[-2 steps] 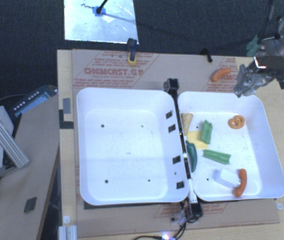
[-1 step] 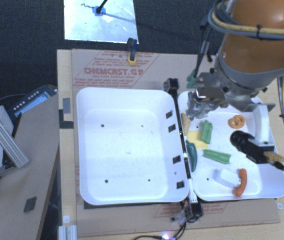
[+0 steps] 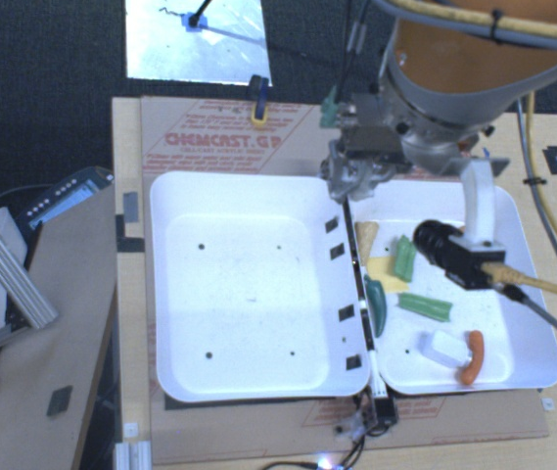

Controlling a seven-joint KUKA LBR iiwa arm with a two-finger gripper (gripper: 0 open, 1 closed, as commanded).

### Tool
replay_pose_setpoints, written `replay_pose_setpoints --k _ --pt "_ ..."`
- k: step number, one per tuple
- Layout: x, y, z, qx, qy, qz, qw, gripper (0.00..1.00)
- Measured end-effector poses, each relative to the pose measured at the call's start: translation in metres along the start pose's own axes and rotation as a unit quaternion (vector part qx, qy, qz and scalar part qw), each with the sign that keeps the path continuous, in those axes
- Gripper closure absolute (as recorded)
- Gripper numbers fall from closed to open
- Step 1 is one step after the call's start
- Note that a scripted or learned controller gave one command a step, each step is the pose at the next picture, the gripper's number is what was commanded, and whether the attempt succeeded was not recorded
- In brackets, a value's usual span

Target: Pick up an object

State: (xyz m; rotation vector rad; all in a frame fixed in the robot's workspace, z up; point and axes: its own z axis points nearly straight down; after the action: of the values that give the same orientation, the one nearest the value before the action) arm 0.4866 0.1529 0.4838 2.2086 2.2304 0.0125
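The arm (image 3: pixel 474 57) was bent down over the right bin's (image 3: pixel 537 355) far left corner. The gripper (image 3: pixel 348 186) hung there; its opening could not be told. Green pieces (image 3: pixel 425 306) and an orange sausage (image 3: pixel 472 357) lay loose in that bin.

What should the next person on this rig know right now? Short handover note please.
End effector: at the far end of the divider between the bins, nothing visibly held; finger state unreadable.
Objects, all in the right bin: tan wedge, yellow piece, three green pieces, white block, orange sausage.
Done: no pick yet.
Left: grasp and lift one.
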Motion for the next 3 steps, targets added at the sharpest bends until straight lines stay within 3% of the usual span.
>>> replay_pose_setpoints --k 1,3 --pt "0.079 0.000 -0.054 0.000 0.001 -0.001 1.0000 1.00" --pt "0.075 0.001 -0.074 0.001 0.001 0.000 1.0000 1.00"
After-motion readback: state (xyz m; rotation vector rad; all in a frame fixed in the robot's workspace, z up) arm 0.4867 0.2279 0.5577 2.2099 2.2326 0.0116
